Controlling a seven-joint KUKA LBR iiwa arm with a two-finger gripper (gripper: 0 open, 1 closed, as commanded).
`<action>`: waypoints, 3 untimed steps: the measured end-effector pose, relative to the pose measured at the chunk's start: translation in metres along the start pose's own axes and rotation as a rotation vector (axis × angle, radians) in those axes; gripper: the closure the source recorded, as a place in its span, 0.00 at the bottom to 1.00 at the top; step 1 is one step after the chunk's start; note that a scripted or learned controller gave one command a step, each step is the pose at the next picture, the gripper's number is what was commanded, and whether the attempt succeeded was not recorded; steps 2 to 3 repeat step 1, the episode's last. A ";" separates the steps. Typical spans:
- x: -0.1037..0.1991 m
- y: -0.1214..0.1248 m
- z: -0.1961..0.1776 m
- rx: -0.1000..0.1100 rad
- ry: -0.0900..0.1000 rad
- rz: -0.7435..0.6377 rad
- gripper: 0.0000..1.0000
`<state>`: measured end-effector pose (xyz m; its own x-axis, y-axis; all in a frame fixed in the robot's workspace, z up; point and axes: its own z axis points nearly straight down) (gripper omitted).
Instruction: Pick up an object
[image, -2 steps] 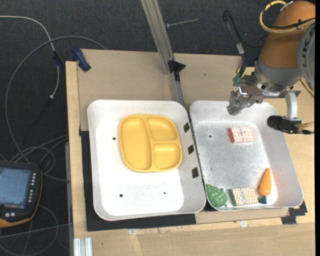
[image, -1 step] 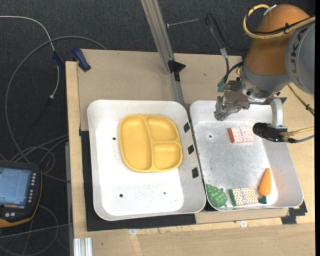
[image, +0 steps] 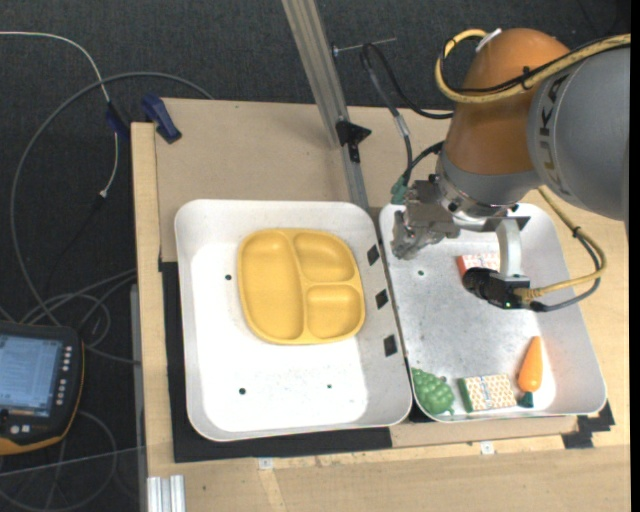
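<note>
My gripper (image: 408, 240) hangs over the far left part of the right bin (image: 450, 320), close to the wall between the two bins. Nothing shows beneath it but bare bin floor. A red and white item (image: 477, 264) lies just to its right, partly covered by the wrist's black attachment (image: 497, 288). An orange carrot (image: 531, 364) rests near the bin's front right corner. A patterned flat block (image: 487, 392) and a bunch of green grapes (image: 433, 392) lie along the front edge.
A yellow divided plate (image: 300, 284) sits in the left bin (image: 210, 330). A metal post (image: 325, 90) rises behind the bins. The large grey and orange arm (image: 520, 100) overhangs the right bin's far side.
</note>
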<state>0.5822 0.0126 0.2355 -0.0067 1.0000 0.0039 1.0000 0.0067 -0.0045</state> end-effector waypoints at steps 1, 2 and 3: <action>0.052 -0.016 -0.009 -0.001 0.000 -0.001 1.00; 0.052 -0.016 -0.009 -0.001 0.000 -0.001 1.00; 0.052 -0.016 -0.009 -0.001 0.000 -0.001 1.00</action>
